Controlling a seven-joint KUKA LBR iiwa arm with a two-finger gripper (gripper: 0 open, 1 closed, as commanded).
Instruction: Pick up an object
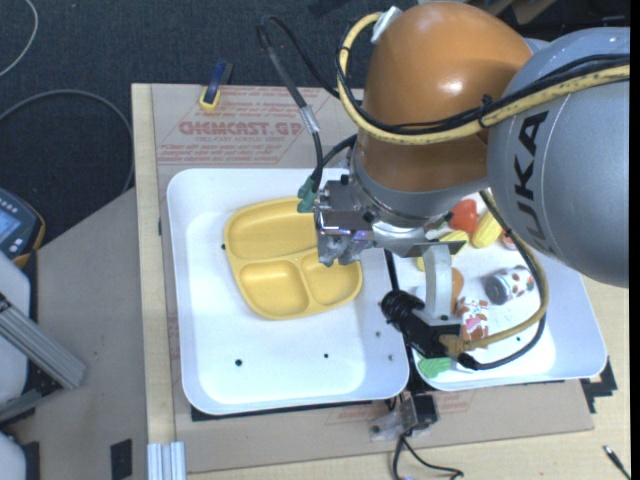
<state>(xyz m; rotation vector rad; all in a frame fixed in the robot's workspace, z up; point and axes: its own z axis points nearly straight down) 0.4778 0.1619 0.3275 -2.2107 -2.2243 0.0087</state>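
A yellow divided plate (278,260) lies in the left white bin (196,298), toward its back right. My gripper (337,240) hangs from the orange-banded wrist right over the plate's right rim, near the wall between the two bins. The big arm hides much of the right bin (572,340). In the part that shows lie a red-orange piece (465,213), a yellow piece (487,231), a white cup with red spots (508,286), an orange ball (453,286) and a small red-and-white item (473,319). I see nothing between the gripper and the plate.
A brown cardboard sheet (240,128) with red print lies behind the bins, a blue and yellow tool (213,86) on its back edge. Black cables (405,313) loop from the wrist over the right bin's front. A green-edged thing (440,367) sits at that bin's front left corner.
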